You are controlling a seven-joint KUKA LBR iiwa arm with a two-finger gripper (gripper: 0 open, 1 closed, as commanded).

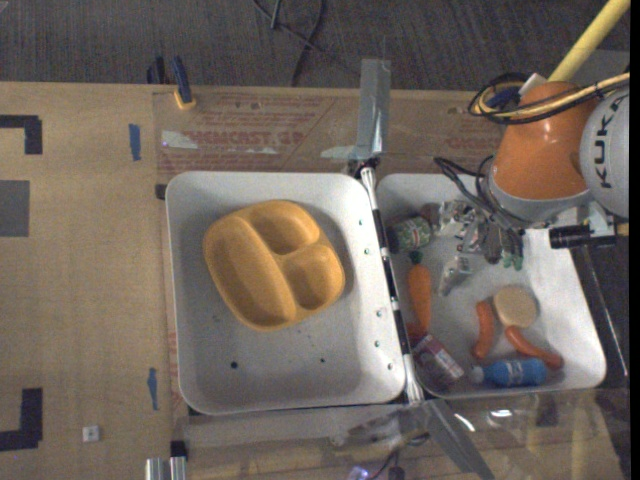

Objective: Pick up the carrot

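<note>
We look down on a tan bench [80,268] bearing two white bins. The left bin [200,358] holds a yellow divided dish [272,263]; the right bin [580,348] holds the clutter. There the carrot [420,298] lies near the left wall, untouched, so we judge the pick not yet made: reaching, closing and lifting all remain. The gripper [480,238] hangs over the bin's upper part, apart from the carrot; we cannot tell its opening, and nothing shows in its grasp.
</note>
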